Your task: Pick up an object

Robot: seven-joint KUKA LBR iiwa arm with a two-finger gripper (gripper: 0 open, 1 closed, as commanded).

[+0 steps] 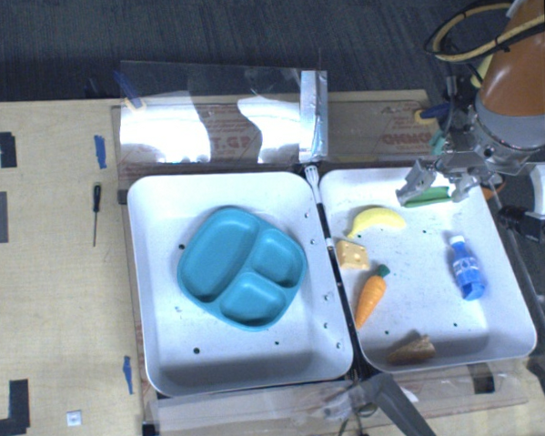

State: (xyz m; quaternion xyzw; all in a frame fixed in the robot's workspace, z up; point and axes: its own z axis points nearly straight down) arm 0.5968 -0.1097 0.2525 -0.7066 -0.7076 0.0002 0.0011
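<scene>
While the hand (432, 182) hangs with fingers apart over a green object (426, 196), the banana (376, 220) nearby looks light, smooth, best gripped mid-curve.

bench (49, 297) bears left bin (170, 355), right bin (497, 333), side by side.

Arm at the upper right, wrist angled down and left.
You had the grey arm with its orange band (518, 81) reaching in from the right, and its metal two-finger gripper (435, 188) hung with fingers spread apart, one fingertip (410, 194) pointing left.
</scene>
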